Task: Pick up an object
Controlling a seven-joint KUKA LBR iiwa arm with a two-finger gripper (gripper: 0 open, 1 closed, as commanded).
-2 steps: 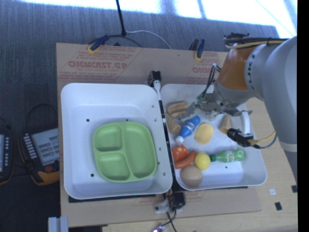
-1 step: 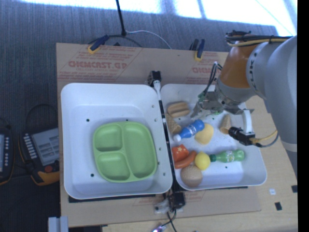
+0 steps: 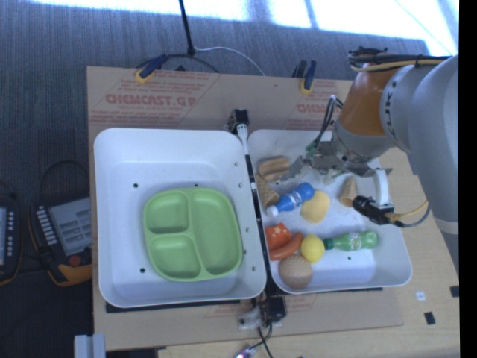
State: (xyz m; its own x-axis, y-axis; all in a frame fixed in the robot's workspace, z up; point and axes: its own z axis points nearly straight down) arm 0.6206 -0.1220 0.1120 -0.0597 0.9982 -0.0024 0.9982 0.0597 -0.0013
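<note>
- Sitting in the left bin (image 3: 119, 155), a green divided plate (image 3: 194, 233) lies flat; it looks stiff and light, but its low rim would give two fingers little to pinch, so I judge it a poor choice.
- Along the left wall of the right bin (image 3: 387, 274), a bread-like roll (image 3: 273, 166) and a cone-shaped piece (image 3: 267, 192) lie close together; both look light, likely hard plastic.
- Lower in that corner, a red piece (image 3: 277, 234), an orange sausage shape (image 3: 286, 247) and a brown rounded lump (image 3: 296, 272) crowd one another, leaving scant room for fingers.
- The blue-and-white bottle (image 3: 292, 199) lies on its side near the bin's middle; smooth and round, it may roll, so a grip across its body seems best.
- A pale yellow piece (image 3: 315, 207) touches the bottle, and a yellow lemon (image 3: 312, 249) lies below it; both look rigid and slick.
- The green bottle (image 3: 352, 241) lies on its side, just beside the lemon; slim, light, best gripped across its middle.
- The tool (image 3: 322, 161) hangs over the upper part of the right bin, above the bottle and yellow piece; whether it is open or closed I cannot tell, and nothing is visibly in it.
</note>
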